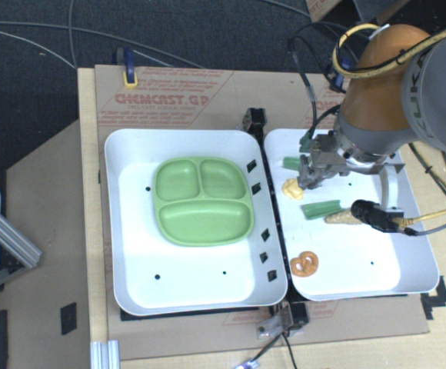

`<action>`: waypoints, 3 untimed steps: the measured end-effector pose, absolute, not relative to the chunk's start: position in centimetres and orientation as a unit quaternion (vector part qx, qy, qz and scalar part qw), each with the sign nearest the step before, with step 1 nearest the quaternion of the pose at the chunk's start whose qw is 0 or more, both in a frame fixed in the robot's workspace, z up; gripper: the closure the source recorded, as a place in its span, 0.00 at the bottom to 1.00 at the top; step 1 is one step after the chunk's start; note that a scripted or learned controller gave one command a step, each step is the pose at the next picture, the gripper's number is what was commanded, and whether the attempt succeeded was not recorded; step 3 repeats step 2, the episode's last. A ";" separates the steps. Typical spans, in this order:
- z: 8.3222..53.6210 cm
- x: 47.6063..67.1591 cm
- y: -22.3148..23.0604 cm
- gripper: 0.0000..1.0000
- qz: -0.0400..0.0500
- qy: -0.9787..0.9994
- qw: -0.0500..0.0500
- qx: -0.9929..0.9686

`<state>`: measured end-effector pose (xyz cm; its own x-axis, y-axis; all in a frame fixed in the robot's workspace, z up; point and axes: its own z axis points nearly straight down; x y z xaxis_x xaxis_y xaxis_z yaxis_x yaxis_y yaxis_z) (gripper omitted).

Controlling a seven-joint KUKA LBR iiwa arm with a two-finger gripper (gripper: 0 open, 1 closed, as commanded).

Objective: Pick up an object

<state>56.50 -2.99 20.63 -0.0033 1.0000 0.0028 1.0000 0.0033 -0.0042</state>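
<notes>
Pick not yet achieved: end effector [312, 177] sits low in the right bin [377, 279] beside a yellow piece [291, 188] (grip state cannot be told), nothing visibly lifted.

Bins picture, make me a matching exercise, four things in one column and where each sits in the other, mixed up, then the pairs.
Things:
1. green divided plate
2. pretzel
3. green stick
4. gripper

Places:
A. near end of the right bin
B. middle of the left bin
C. far-left part of the right bin, above a small yellow piece
D. middle of the right bin, beside a tan piece

Pairs: 1-B, 2-A, 3-D, 4-C
</notes>
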 end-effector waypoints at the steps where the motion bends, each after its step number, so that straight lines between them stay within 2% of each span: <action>1: 20.1 54.3 1.8 1.00 0.001 -0.709 0.003 -0.706; 2: 20.3 52.6 7.0 1.00 0.000 -0.709 0.003 -0.705; 3: 20.3 52.6 7.0 1.00 0.000 -0.709 0.003 -0.705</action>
